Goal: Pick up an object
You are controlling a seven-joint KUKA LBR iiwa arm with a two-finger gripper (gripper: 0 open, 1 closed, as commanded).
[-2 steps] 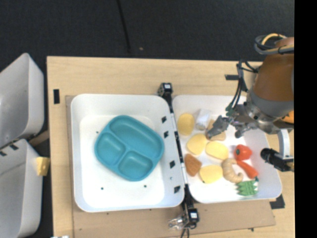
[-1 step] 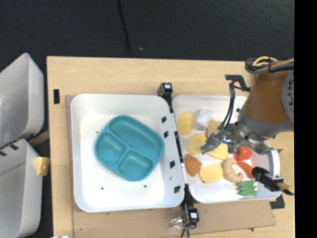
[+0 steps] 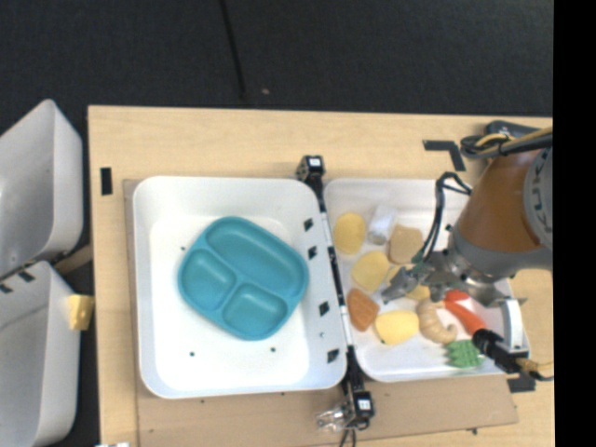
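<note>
The jaws (image 3: 407,282) hang low in the right bin (image 3: 372,366); whether they are apart cannot be told. Just below them lies a yellow toy lemon (image 3: 398,327), probably light, hard and slippery, best gripped across its narrow middle.

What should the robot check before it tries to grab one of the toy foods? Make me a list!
1. Gripper is over the right bin: ok.
2. Toy foods lie in reach, like the yellow piece beside it: ok.
3. Something between the fingers already: cannot tell.
4. Pieces are spaced apart for a clean grab: not ok, they crowd together.
5. Blue plate sits out of the way in the left bin: ok.
</note>
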